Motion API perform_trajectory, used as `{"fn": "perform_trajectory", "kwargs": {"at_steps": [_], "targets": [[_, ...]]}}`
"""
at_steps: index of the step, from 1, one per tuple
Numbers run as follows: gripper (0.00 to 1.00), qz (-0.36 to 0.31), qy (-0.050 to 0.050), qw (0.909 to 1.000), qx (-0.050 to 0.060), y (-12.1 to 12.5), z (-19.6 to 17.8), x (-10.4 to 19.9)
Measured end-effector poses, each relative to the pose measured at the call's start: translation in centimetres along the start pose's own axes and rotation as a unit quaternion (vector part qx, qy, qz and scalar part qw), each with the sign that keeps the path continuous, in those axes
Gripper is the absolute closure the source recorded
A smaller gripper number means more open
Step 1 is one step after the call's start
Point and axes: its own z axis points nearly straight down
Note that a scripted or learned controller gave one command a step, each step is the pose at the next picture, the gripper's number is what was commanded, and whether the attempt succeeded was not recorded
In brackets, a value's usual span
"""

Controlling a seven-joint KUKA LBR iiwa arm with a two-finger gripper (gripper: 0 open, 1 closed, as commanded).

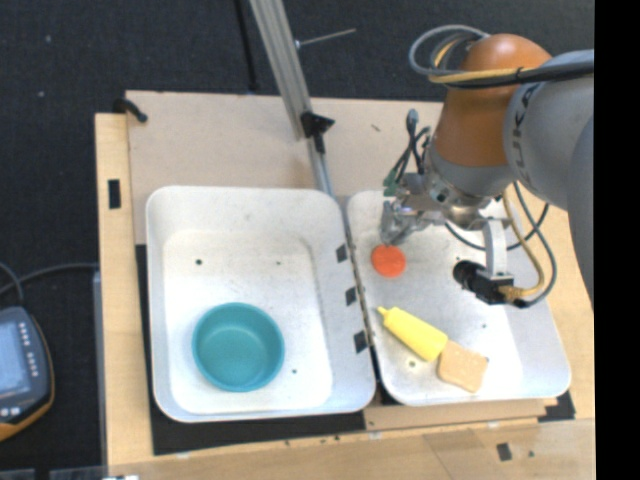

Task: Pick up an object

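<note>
- The grey arm (520, 118) comes in from the right, its orange band (480, 108) bulging above the wrist, and it hangs over the far end of the right bin (530, 368).
- The tool (398, 230) sits low over that bin's far-left corner, its dark metal fingers pointing down and to the left; from where I stand I cannot tell how far apart they are, and I see nothing caught between them.
- Just beside the fingertips, on the near side, lies a small orange ball (389, 260) on the bin floor; whether the tool touches it I cannot tell.
- Nearer the front of the same bin a yellow bottle-shaped toy (411, 331) lies on its side, slanting from the divider toward the front corner.
- Its lower end touches a tan, toast-like block (462, 367), which lies flat near the front rim.
- A black part (482, 281) on cables hangs from the wrist over the middle of the right bin, with grey and black cable loops trailing around it.
- The left bin (170, 228) holds a teal bowl (237, 345), upright, in its near half, well apart from everything in the right bin.
- Both bins sit side by side on the pale wooden counter (200, 138); a slanted metal pole (285, 58) rises from behind the bins.
- A handheld device (20, 368) with a screen lies off the counter at the far left; its screen is too small to read.
- Faint lettering runs along the grey arm near the wrist, too blurred to read, and I can make out no brands or labels on the objects.
</note>
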Motion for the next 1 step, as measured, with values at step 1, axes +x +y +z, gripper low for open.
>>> {"fn": "perform_trajectory", "kwargs": {"at_steps": [1], "targets": [[1.00,0.001,0.000,1.0000,0.000,-1.21,-1.28,4.45]]}}
